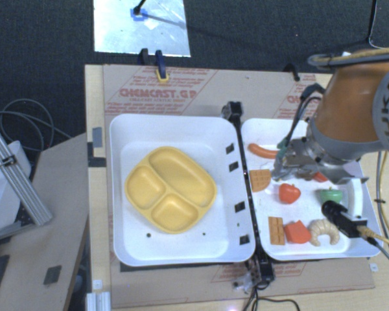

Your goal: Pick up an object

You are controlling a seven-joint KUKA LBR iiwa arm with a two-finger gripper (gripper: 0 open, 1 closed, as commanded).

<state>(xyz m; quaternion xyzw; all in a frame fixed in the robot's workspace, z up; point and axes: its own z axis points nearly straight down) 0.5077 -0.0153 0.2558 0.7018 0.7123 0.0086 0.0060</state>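
The gripper (286,166) hangs low over the middle of the right bin (311,253), and the red toy fruit (289,193) lies just on its near side, slightly toward the bin's near edge. I judge this the likeliest thing to pick. It is roundish with no clear long axis, so the approach angle should matter little. Whether the gripper is spread or pressed together I cannot tell, since its tip is dark and partly hidden under the wrist, and nothing shows held in it.

Along the near edge of the right bin sit a brown wafer (276,230), an orange block (297,232) touching or just beside it, and a pale curled pastry (324,230), all well apart from the gripper. Farther in, a green piece (329,195) lies right of the red fruit, partly under the arm. A tan square (260,179) rests by the bin's left wall, just beside the gripper and close enough to be bumped. Toward the far left corner an orange sausage (262,151) lies with its long axis roughly along the far edge.

The left bin (136,135) carries a yellow divided plate (171,188), out of the way
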